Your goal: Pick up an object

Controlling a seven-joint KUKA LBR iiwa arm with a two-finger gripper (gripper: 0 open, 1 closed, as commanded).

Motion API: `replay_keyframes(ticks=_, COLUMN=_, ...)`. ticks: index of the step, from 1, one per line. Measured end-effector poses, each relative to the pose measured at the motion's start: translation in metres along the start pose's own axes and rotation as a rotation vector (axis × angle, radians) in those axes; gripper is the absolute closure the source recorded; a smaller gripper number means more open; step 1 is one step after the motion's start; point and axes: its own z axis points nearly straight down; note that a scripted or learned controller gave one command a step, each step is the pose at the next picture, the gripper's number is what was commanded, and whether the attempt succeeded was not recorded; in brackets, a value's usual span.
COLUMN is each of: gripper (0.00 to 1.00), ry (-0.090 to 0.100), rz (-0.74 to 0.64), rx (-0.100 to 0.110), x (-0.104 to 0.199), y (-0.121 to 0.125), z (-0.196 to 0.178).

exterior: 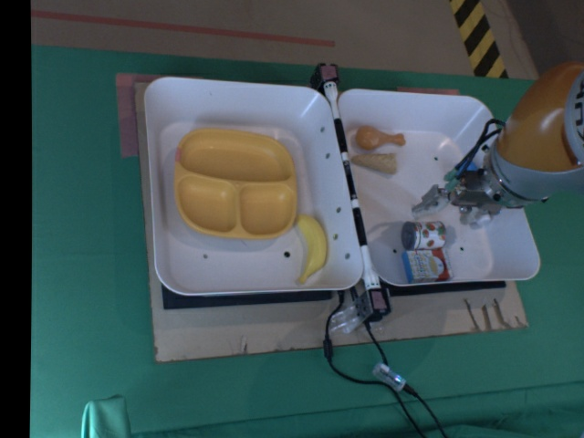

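Sideways, small can [425, 235] on its side, hand [444, 198] just above.

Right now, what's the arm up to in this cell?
The arm reaches in from the right, with its gripper over the right bin, just above a small can and a carton. Nothing is visibly held. A drumstick toy and a tan piece lie further back. The left bin holds a yellow divided tray and a banana.
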Motion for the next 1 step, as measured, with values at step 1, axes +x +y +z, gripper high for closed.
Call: replay_keyframes(ticks=1, gripper=1.00, ry=-0.006, rz=0.008, rx=-0.012, x=-0.0032, y=0.0026, z=-0.0138)
